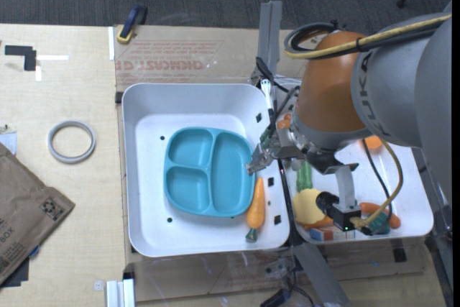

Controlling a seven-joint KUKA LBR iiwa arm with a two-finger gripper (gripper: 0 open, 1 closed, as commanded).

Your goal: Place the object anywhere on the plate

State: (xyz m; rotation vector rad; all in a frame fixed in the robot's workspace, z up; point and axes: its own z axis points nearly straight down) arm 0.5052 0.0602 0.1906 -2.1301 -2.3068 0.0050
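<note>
A blue divided plate (208, 172) lies in the left white bin (144, 154). An orange carrot (256, 205) with a green stem end lies lengthwise along the plate's right edge, between the plate and the bin's right wall. Whether it rests on the rim I cannot tell. My gripper (261, 157) hangs just above the carrot's upper end, over the plate's right rim, under the big orange-and-grey wrist. Nothing shows in its grasp.
The right bin (420, 219) holds a yellow fruit (305, 205), a green piece (305, 175) and small orange items (374, 211), partly under the arm. Left of the bins lie a tape ring (72, 141) and a brown box (21, 219).
</note>
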